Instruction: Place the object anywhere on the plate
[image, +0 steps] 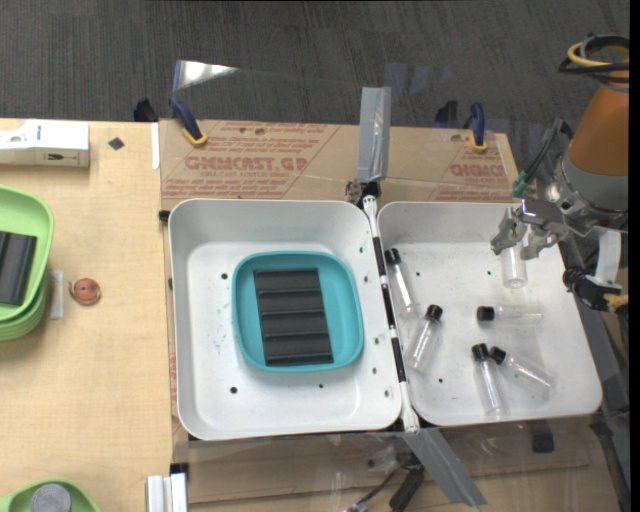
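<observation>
Open white floor around the teal plate (298, 310) — black slab (292, 317) across its middle, bin divider (384, 290) alongside.

Single fixed camera above the bench (90, 400), looking down at a slant, both white bins (200, 400) in frame

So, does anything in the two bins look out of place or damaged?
Nothing looks damaged. The clear vials lie scattered on their sides in the right bin, and the teal plate holds a black ribbed insert.
</observation>
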